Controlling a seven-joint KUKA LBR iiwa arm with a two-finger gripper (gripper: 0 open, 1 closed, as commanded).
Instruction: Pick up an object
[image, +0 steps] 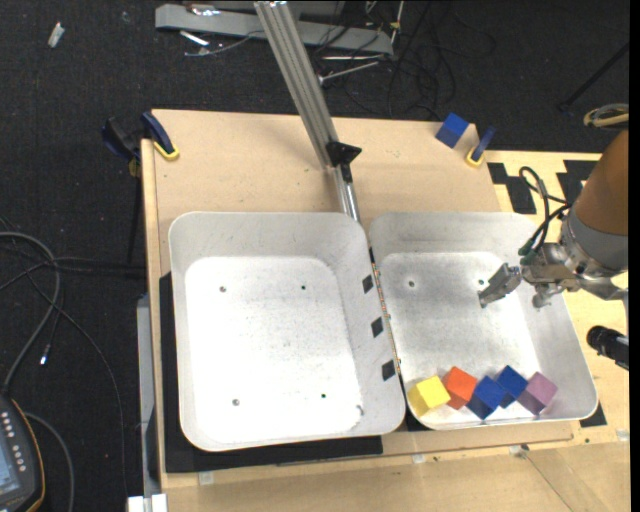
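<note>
Desk (260, 165), right bin (440, 300): gripper (497, 287) hovering, finger state indiscernible; blocks (482, 390) clustered below gripper, likely light, rigid; grasp opposite flat faces, outermost purple block (539, 391).

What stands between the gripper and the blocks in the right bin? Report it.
Nothing visible. The gripper hangs over bare bin floor in the right bin. The yellow block, orange block, blue blocks and purple block sit clustered along the near wall, with open floor between.
</note>
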